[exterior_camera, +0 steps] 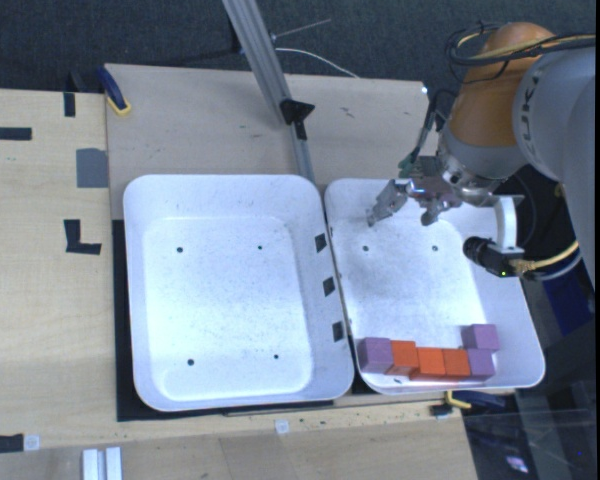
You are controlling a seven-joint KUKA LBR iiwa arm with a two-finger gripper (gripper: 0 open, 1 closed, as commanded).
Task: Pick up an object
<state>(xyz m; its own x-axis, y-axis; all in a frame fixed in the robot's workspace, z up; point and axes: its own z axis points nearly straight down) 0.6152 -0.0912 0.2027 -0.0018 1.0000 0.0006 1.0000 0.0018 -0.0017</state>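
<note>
- Blocks [430,358], purple and orange, huddle against the right bin [525,313]'s near wall
- Gripper [405,211] hangs well apart over its far end, fingers spread, holding nothing
- Risk: packed blocks could block the fingers from closing

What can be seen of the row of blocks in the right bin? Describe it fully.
The row of blocks lies along the near wall of the right bin, at its bottom edge. It runs purple, orange, orange, then purple at the right end, where another purple block sits just behind. They look like small matte cubes, packed touching one another and pressed toward the bin's rim. The gripper hangs well away, over the bin's far end, touching none of them.
</note>
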